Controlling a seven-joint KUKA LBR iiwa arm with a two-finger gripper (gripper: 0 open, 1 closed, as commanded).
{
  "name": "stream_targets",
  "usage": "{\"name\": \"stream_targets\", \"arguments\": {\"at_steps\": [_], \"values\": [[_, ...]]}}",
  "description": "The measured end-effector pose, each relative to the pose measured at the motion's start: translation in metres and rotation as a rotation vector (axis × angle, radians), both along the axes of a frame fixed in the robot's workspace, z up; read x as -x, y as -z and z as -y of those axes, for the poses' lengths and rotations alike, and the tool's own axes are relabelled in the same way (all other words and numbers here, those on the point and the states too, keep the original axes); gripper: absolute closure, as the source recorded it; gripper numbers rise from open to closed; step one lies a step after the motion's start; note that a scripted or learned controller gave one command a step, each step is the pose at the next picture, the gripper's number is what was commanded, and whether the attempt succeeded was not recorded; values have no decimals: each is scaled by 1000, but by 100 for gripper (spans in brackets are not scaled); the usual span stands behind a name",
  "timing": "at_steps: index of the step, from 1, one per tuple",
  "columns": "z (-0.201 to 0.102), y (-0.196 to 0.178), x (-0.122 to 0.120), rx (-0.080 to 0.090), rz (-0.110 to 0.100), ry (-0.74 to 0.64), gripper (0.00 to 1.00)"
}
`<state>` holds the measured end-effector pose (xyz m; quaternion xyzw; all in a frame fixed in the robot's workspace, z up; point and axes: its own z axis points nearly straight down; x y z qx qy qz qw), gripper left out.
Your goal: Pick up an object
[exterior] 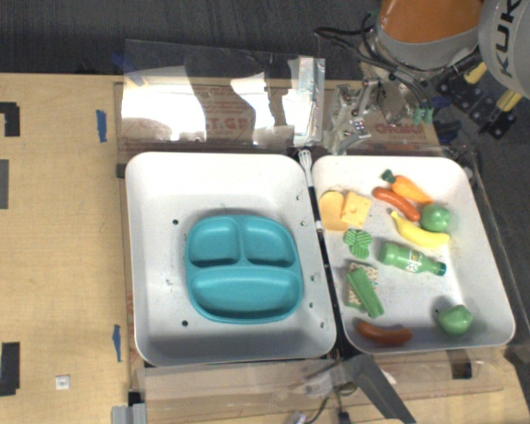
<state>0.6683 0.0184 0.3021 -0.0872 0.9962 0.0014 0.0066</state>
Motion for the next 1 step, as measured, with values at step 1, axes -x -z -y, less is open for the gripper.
{"name": "stream_targets", "arguments": {"at_steps": [1], "values": [[-4,84,51,4,-10,-216,100]]}}
